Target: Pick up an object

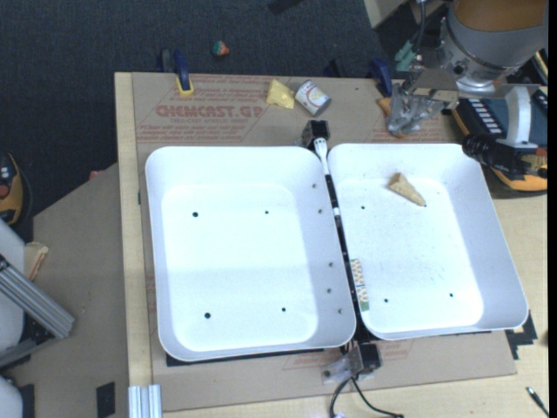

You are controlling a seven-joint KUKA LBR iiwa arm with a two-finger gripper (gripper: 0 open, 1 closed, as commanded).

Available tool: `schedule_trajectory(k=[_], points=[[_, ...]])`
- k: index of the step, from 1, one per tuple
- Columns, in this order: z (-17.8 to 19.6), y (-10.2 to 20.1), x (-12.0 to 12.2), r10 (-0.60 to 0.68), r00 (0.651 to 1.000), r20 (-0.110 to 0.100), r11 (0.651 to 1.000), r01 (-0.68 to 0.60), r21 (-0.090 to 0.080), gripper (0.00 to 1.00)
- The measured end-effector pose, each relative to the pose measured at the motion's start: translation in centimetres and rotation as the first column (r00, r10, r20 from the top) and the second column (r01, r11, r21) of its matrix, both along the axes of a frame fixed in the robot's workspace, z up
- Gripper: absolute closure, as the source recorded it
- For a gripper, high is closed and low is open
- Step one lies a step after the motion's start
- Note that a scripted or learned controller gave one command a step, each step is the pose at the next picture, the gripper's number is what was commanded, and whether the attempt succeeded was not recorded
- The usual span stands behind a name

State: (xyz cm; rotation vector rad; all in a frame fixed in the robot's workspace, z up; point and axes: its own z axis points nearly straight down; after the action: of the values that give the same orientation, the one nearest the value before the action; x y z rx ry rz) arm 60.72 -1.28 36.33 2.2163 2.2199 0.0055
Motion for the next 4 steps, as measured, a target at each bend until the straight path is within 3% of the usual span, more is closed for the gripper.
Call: schedule_trajectory(k=[1, 2, 3, 4], points=[[3.1, -8.7, -4.4, -0.011, 1.0, 0.0, 1.0, 0.011, -0.004, 1.0], [-1.9, -0.9, -2.6, 0.005, 1.0, -0.012, 1.0, -0.005, 0.003, 1.0], [18.3, 2.1, -3.6, 0.003, 1.0, 0.017, 1.0, -0.003, 0.002, 1.0], [4.0, 10.3, -2.0, 0.007, 1.0, -0.021, 1.0, -0.007, 0.001, 1.0]])
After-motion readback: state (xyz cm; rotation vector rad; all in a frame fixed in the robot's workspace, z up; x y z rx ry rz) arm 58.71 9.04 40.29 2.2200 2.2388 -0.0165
